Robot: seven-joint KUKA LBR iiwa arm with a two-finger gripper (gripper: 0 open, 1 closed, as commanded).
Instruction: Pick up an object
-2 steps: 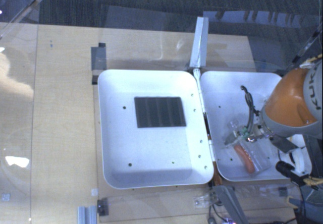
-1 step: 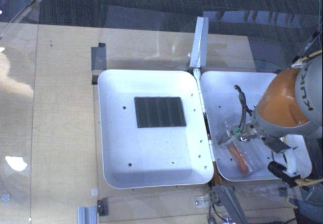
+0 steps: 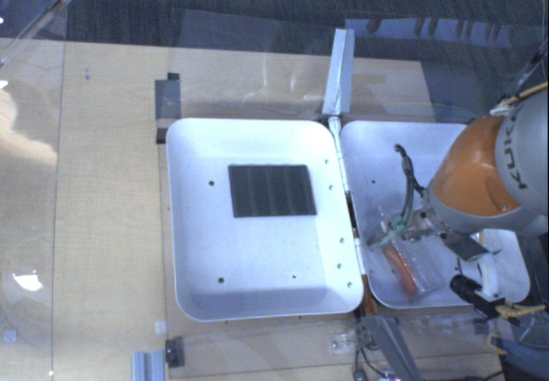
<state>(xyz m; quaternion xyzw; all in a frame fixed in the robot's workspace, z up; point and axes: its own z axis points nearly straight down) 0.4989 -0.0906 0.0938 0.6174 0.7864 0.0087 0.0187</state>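
Starting at the left of the camera view, a pale wooden bench (image 3: 94,225) carries two shallow white bins side by side. The left bin (image 3: 197,276) holds a dark ribbed rectangular pad (image 3: 271,190) lying flat near its middle, well apart from the arm. A thin raised divider (image 3: 338,83) runs up from the seam where the two bins meet. The right bin (image 3: 369,156) lies just beyond that seam, and the arm (image 3: 480,178) leans into it from the right, its orange band bulking over the bin's right half and its wrist tilted down toward the bin's lower middle. A dark cable (image 3: 406,166) curls up from the wrist along the bin floor. The gripper (image 3: 396,232) sits low in the bin, pointing toward the lower left; its tips are small, mixed with glare and clear material, so whether they are spread or pressed together cannot be told. Just below and a little right of the gripper lies an orange-red elongated object (image 3: 401,269), slanted on the bin floor, with something clear and shiny around it. It rests near the gripper's tips, and whether they touch cannot be told.
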